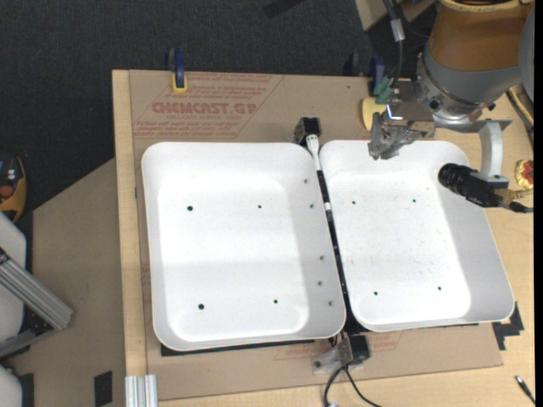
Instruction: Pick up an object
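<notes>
The gripper hung over the far rim of the right bin, apart or together I could not tell, and the object's place, weight and best hold could not be judged.

This looks like a robotics lab or test workshop rather than a home. A grey and orange robot arm with a metal claw reaches over a counter. On the counter lies a brown board with red factory print, pinned by a clamp. A plain white left bin and right bin sit side by side on it. A loose cable trails at the near edge, a metal rail lies at the left, and dark carpet surrounds everything.
</notes>
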Controlling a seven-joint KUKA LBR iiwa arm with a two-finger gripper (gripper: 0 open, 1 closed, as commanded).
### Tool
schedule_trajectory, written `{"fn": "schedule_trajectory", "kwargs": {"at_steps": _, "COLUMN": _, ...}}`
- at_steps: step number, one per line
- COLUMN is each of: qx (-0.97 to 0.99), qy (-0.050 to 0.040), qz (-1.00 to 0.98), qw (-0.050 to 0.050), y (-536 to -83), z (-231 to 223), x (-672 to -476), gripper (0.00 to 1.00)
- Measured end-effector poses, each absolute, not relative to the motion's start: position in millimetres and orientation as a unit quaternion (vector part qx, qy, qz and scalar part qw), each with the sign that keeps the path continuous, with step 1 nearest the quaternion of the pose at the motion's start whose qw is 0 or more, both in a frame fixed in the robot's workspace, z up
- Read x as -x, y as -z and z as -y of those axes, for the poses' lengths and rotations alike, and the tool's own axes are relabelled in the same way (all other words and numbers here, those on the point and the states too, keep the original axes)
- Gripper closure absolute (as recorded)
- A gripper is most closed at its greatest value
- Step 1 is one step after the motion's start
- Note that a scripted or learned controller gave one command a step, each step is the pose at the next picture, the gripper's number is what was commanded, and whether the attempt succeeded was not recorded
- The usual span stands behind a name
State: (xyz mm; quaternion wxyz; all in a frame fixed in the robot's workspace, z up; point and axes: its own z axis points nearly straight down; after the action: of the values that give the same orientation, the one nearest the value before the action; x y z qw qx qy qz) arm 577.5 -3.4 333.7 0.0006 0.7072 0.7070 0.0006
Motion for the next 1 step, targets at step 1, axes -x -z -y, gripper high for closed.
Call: {"fn": "schedule_trajectory", "kwargs": {"at_steps": 1, "qx": -0.708, "qy": 0.0011, "qz": -0.707, "qw": -0.001, "y": -321.8, "z": 11.5, "x": -564.2, "gripper": 1.0}}
